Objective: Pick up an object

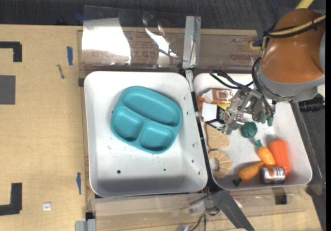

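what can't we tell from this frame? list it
- gripper, camera view: jaws blurred and tangled with cables, open or shut unclear; nothing seen between them.
- packet in the right bin: label too small to read, partly under the gripper.
- dark green object: too small to identify.
- arm: cut off by the right edge.

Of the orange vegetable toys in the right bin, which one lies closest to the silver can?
The carrot with the dark stem end, low in the right bin: it lies beside the silver can, on its left. The other two orange pieces sit higher up, above the can.
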Available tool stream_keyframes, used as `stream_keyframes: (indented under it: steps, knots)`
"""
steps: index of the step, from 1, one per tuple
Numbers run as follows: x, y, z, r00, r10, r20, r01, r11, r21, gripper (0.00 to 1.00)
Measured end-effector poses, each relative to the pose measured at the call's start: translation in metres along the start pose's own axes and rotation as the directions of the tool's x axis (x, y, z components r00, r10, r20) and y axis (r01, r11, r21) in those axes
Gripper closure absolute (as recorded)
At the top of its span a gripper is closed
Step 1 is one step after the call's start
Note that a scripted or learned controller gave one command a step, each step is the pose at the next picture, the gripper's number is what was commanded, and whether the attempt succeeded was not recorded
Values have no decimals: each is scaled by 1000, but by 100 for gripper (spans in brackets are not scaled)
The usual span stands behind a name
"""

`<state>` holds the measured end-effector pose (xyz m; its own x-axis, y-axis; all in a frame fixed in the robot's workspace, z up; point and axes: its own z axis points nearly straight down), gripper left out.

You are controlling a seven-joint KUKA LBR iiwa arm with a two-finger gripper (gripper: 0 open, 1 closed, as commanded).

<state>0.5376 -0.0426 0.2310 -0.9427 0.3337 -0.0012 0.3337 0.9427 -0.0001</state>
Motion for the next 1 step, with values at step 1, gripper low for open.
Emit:
stream_keyframes:
  steps: [1]
  knots:
    - [-45,41,-13,997,79,4,-79,997,-3,100]
